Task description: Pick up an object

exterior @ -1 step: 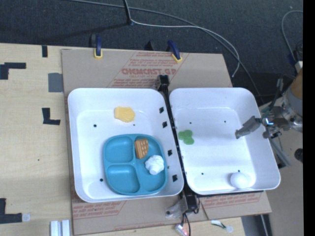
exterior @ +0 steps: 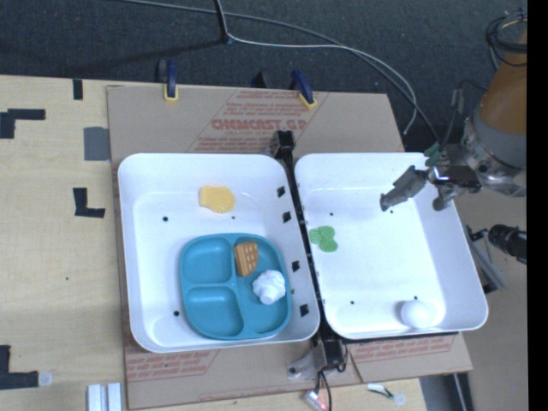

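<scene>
From the overhead camera I read the gripper [exterior: 420,189] as hanging over the right bin [exterior: 445,268] with jaws apart and apparently empty, so no pick yet: green piece [exterior: 324,239] and white ball [exterior: 418,312] remain untouched there.

End effector [exterior: 417,190] hovers over the right bin [exterior: 445,311], upper right of frame; green piece [exterior: 324,239] and white ball [exterior: 418,313] lie below.
</scene>
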Controlling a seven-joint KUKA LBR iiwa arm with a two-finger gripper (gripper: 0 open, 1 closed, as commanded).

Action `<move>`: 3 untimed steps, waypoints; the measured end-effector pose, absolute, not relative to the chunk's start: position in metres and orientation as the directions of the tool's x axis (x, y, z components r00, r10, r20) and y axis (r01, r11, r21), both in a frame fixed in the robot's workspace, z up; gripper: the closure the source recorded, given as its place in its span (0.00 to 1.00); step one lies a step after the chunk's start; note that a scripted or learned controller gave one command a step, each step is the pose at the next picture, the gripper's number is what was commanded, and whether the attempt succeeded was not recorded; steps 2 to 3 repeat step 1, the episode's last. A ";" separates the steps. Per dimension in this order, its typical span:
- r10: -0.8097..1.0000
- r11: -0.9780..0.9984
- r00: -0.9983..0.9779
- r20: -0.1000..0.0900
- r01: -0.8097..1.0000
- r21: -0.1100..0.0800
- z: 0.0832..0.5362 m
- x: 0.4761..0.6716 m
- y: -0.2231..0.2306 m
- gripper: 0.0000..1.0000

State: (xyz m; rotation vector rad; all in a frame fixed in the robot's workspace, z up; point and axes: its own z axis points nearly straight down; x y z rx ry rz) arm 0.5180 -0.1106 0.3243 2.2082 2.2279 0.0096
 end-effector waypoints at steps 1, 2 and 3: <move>1.000 0.008 -0.008 0.002 1.000 0.005 0.390 0.528 -0.028 0.00; 1.000 0.008 -0.008 0.002 1.000 0.005 0.390 0.528 -0.028 0.00; 1.000 0.008 -0.008 0.002 1.000 0.005 0.390 0.528 -0.028 0.00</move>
